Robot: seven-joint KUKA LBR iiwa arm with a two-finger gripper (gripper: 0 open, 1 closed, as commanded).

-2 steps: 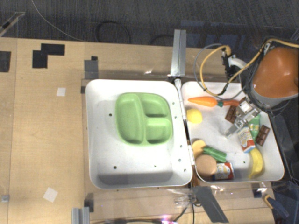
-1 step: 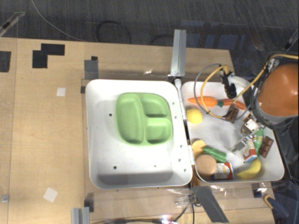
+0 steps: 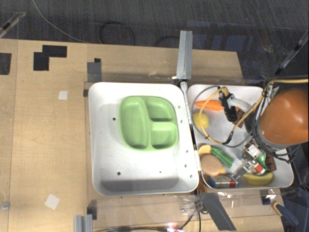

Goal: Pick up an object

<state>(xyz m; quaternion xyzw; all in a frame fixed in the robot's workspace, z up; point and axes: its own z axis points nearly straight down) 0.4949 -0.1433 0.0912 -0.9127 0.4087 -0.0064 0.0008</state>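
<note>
Banana (image 3: 257, 179) lies at the near edge of the right bin (image 3: 285, 183), just beside the end effector (image 3: 253, 164), which is lowered among toy foods; its finger state cannot be determined.

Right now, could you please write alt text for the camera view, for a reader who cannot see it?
The arm's tool is low in the right bin, among small items including a banana, a carrot and a lemon. The left bin holds a green divided tray.
</note>
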